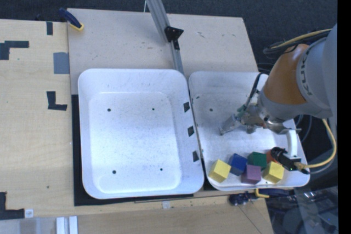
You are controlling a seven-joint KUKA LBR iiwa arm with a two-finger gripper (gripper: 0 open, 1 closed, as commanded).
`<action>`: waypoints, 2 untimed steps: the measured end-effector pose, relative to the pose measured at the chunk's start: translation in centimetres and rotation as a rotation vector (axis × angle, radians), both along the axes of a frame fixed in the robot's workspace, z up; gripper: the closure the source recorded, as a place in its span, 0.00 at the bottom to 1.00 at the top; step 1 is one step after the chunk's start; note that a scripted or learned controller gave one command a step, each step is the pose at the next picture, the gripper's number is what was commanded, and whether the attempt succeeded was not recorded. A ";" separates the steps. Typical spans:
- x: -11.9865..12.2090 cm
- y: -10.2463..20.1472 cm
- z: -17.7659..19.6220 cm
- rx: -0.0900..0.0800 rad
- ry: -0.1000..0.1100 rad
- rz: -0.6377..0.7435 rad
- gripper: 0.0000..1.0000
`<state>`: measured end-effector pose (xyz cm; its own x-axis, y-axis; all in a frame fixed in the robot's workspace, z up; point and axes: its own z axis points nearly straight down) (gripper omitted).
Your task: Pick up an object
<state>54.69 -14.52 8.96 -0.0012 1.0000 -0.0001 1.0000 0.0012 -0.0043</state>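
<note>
- The worktop (126, 41) is pale wood and carries two shallow white bins side by side.
- The left bin (88, 118) fills the middle of the frame; the right bin (214, 85) sits against it, toward the right.
- The grey arm (318, 79), with its orange band (285, 79), comes in from the right edge and bends down over the right bin.
- The hand (227, 129) hangs low over the bare floor of the right bin, about at that bin's middle, its thin metal fingers pointing toward the lower left.
- Whether the hand's tips are apart or together cannot be told from this slant, and no object shows between them.
- The objects to pick lie in a cluster along the lower edge of the right bin, apart from the hand.
- From left to right there: a yellow cube (220, 170), a blue cube (238, 163), a purple cube (253, 173), a green cube (256, 160) just above the purple one, and a second yellow cube (275, 172).
- The cubes sit close together, several seeming to touch.
- A grey metal bar (156, 3) runs at a slant from the top of the frame down to the seam between the bins.
- A small blue and yellow tool (71, 19) lies at the upper left of the worktop.
</note>
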 end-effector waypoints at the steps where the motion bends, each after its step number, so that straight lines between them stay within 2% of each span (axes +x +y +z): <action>1: 0.0 0.1 1.1 0.001 -0.001 0.001 1.00; 2: 0.2 -0.1 5.3 -0.001 -0.007 0.000 1.00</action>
